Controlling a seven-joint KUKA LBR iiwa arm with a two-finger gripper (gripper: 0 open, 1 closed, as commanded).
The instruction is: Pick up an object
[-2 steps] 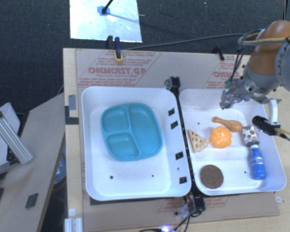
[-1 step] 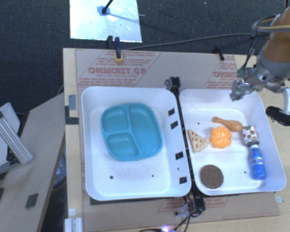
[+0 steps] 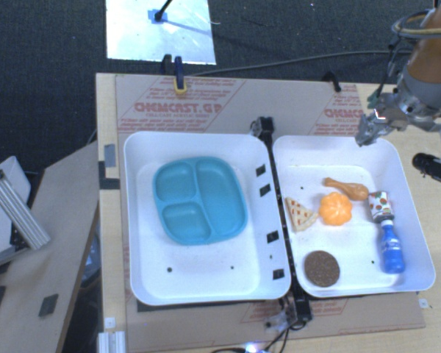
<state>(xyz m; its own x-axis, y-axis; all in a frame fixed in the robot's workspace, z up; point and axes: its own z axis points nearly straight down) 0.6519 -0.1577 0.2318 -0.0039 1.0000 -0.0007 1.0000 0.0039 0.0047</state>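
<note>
The right bin (image 3: pixel 309 153) holds an orange pumpkin-shaped toy (image 3: pixel 335 209), a chicken drumstick (image 3: pixel 347 188), a pizza slice (image 3: pixel 300 215), a brown round patty (image 3: pixel 322 268) and a blue bottle with a patterned label (image 3: pixel 386 234). My gripper (image 3: pixel 367 134) hangs over the back right rim of that bin, above and behind the drumstick, with nothing visibly held. Its fingertips are too small and blurred to read.
The left bin (image 3: pixel 143 271) carries a blue divided plate (image 3: pixel 201 200). A black hinge strip (image 3: pixel 274 197) runs between the bins. A clamp (image 3: pixel 178 76) stands at the board's back edge, and a cable crosses behind. Metal rails (image 3: pixel 15 208) lie at the left.
</note>
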